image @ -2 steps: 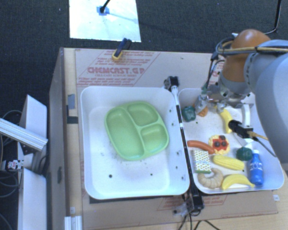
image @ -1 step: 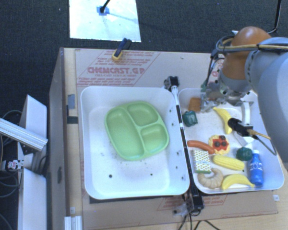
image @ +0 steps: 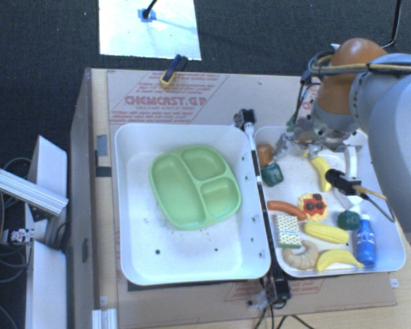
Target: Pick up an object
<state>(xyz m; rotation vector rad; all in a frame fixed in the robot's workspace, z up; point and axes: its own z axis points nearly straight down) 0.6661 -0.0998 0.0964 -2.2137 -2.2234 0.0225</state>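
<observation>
White right bin (image: 390, 252) holds the tool (image: 282, 144), grip state unclear, just above a dark green toy (image: 272, 175).

Toy foods (image: 315, 225) lie scattered in right bin (image: 397, 252).

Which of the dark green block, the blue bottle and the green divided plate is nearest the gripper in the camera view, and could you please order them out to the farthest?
Measured from the gripper, at the right bin's far left corner:
1. The dark green block, just below it in the same bin.
2. The green divided plate, in the left bin, across the divider.
3. The blue bottle, at the right bin's near right side.
</observation>
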